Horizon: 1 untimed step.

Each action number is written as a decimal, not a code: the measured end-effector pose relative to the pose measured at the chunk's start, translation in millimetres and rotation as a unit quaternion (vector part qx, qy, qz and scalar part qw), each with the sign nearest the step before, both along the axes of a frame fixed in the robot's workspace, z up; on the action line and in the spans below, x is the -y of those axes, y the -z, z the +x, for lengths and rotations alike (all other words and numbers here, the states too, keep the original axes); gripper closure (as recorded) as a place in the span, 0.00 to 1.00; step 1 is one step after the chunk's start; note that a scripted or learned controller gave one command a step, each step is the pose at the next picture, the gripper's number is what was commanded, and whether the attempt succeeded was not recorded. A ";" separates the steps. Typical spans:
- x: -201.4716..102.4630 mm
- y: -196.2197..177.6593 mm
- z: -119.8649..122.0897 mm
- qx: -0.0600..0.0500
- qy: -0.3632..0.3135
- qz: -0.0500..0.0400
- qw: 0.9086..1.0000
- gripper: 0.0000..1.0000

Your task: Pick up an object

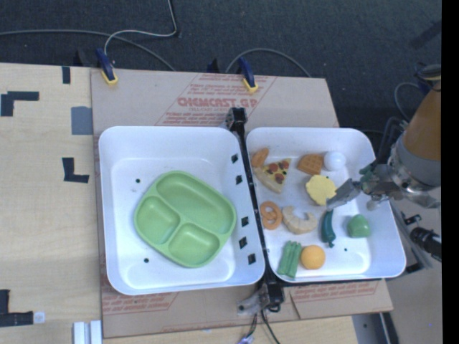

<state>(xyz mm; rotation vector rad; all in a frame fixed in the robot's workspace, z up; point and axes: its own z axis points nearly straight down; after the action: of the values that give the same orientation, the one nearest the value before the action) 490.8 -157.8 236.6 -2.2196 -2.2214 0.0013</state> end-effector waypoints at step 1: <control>-22.9 142.2 3.4 0.000 0.000 0.000 1.000 0.00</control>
<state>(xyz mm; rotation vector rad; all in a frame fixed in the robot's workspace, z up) 494.2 -135.0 94.4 -2.2211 -2.2215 0.0010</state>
